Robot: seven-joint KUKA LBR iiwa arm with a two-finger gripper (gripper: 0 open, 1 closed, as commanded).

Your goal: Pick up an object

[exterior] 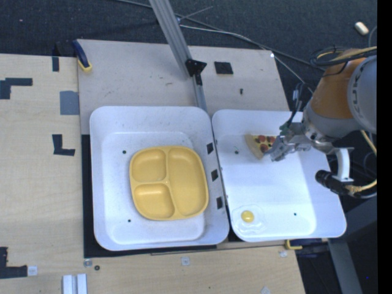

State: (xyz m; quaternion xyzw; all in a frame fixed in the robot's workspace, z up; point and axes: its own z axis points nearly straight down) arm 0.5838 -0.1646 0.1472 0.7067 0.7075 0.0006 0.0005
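**Gripper low over the pizza slice, grasp unconfirmed**

While the arm (343, 97) reaches in from three o'clock, its gripper (280, 149) sits low in the right bin (275, 182), right at the edge of a toy pizza slice (261, 143) lying toward the bin's twelve o'clock side. Whether the claw is open or closed, I cannot tell from this angle; the tips blur together against the white floor, and nothing is visibly caught between them.

So, a judgement call on doing this well: the slice looks flat and thin, which likely means a shallow pinch will skate off it. The better bet is to centre over the slice, come straight down until the tips nearly meet the bin floor, then close across its narrow width and lift slowly.

There is a second candidate, a toy fried egg (248, 217), at the bin's seven o'clock (equally flat, so no easier). Over in the left bin (104, 164), a yellow divided plate (168, 182) sits in the middle, well apart from the action.

The risk here is nudging the slice toward nine o'clock instead of trapping it
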